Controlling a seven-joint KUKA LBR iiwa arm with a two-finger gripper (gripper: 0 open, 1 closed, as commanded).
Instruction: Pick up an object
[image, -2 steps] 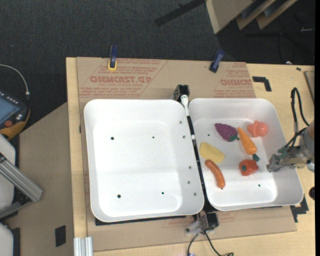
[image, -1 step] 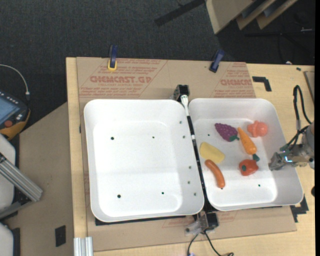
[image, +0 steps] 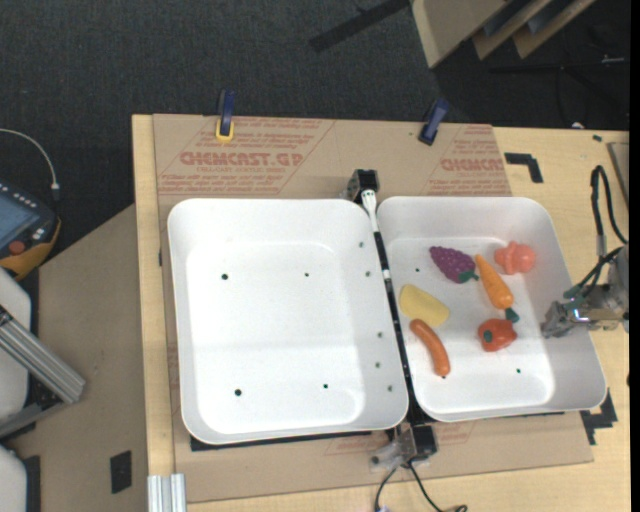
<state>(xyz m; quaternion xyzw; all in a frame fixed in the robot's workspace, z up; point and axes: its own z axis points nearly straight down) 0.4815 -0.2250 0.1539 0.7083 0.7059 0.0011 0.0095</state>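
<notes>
The right white bin (image: 575, 375) holds several toy foods. A purple grape bunch (image: 452, 263) lies near its back. An orange carrot (image: 493, 283) and a pink peach (image: 515, 257) lie to the right of the grapes. A yellow piece (image: 423, 303) and an orange-red sausage (image: 432, 347) sit near the bin's left wall. A red pepper with a green stem (image: 497, 333) rests toward the right. My gripper (image: 562, 319) hangs over the bin's right rim, to the right of the red pepper and apart from it, with nothing seen in it.
The left white bin (image: 190, 300) stands beside the right one, and their rims meet along a dark divider (image: 388, 290). Both rest on a brown board (image: 250, 150) held by clamps at the back. A cable (image: 600, 215) runs down at the far right.
</notes>
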